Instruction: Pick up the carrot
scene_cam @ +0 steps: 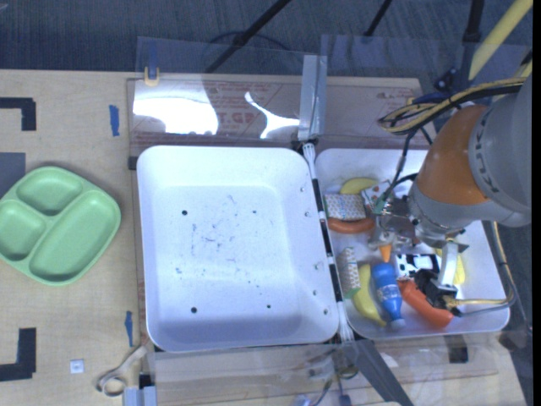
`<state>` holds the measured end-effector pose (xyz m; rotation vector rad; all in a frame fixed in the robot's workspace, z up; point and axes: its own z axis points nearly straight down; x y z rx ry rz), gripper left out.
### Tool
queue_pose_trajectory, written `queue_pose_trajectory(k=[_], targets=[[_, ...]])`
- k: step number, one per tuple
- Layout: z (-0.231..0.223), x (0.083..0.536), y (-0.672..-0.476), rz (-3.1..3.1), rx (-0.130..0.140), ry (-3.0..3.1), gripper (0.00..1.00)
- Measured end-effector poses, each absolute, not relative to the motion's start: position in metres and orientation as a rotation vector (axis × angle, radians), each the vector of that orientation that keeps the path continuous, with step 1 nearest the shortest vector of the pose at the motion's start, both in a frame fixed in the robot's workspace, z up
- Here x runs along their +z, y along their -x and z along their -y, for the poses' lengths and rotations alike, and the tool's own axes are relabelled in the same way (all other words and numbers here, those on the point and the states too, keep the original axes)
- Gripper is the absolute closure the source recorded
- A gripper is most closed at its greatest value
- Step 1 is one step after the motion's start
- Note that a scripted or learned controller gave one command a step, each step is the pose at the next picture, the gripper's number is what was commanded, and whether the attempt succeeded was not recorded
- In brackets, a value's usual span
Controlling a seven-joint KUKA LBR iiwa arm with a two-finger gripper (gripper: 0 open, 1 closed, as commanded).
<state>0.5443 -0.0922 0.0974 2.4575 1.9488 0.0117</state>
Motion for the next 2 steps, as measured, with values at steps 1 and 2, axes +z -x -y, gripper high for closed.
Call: queue_pose_trajectory(k=[1, 2], targets=[[0.066, 0.211, -0.565, -1.816, -0.001, -2.564, 1.0], [0.105, 0.28, -0.577, -2.108, 0.0, -2.326, 1.0]])
